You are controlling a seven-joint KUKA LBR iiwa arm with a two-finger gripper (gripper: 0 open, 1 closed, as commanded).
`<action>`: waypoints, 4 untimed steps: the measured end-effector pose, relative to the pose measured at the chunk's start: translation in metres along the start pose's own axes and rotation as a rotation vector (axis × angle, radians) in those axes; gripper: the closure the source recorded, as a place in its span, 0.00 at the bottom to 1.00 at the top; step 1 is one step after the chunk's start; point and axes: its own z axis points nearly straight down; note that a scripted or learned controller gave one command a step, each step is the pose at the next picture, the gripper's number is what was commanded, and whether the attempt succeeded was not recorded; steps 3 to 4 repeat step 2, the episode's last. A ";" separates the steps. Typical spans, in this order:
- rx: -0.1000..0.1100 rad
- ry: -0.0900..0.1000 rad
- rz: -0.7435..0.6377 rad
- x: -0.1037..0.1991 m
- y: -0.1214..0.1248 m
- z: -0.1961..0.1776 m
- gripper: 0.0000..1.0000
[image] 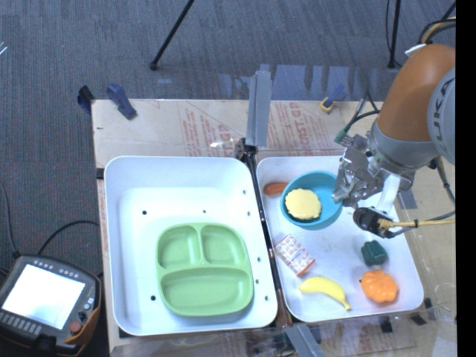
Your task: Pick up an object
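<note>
Nothing is being lifted yet: the bowl [312,207] with its yellow disc [303,204] is sitting in the right bin [405,270]. The gripper [351,190] is hovering at the bowl's right rim; whether it is spread, I cannot tell. Grasping and lifting are still ahead.

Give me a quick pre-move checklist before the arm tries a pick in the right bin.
1. Gripper position: ok, it hovers at the right rim of the blue bowl, over the right bin.
2. Anything held between the fingers: cannot tell, the wrist hides them.
3. Yellow disc sits inside the blue bowl: ok, close to the gripper.
4. Other targets free: ok, the banana, orange toy, dark green piece and red-and-white packet lie apart from each other.
5. Green divided tray lies in the left bin, clear of the arm: ok.
</note>
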 end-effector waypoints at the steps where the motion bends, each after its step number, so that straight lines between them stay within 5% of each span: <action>1: 0.004 -0.003 0.346 0.038 0.001 0.033 1.00; 2: 0.003 -0.003 0.815 0.051 0.003 0.067 1.00; 4: 0.003 -0.003 0.815 0.051 0.003 0.067 1.00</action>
